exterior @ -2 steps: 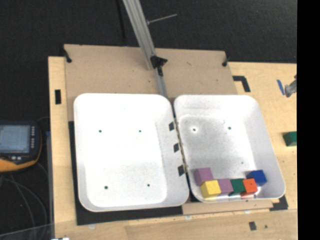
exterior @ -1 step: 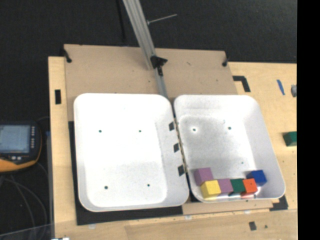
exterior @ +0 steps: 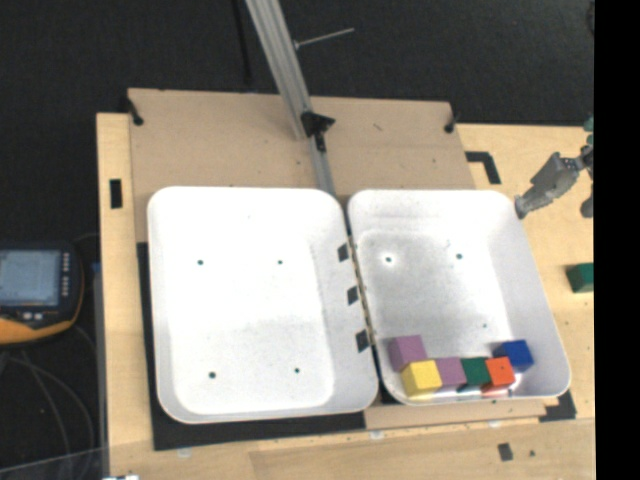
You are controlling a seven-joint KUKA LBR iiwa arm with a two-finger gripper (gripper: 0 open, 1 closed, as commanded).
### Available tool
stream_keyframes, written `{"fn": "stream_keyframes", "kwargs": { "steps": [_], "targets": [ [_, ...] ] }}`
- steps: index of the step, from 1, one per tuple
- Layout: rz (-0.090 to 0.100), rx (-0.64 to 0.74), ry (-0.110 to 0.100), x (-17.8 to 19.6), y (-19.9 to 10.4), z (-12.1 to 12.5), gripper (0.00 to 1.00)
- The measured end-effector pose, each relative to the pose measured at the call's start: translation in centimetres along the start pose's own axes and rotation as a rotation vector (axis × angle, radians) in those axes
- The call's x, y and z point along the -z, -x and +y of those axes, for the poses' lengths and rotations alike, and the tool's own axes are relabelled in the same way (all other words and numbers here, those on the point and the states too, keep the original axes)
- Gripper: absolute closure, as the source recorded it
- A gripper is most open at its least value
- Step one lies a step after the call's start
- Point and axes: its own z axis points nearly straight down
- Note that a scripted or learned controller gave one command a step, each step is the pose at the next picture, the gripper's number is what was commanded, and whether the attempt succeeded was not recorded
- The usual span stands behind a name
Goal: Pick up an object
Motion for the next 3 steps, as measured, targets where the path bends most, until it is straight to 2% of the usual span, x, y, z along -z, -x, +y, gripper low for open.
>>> {"fn": "stream_keyframes", "kwargs": {
  "steps": [1, 2, 3],
  "targets": [
    [-0.001, -0.003, 0.001, -1.3, -0.8, 2.0, 0.0],
    [-0.001, -0.002, 0.014, 5.3, -4.8, -0.1, 0.0],
    [-0.001, -0.002, -0.004, -0.9, -5.8, 3.9, 0.0]
  ]
}}
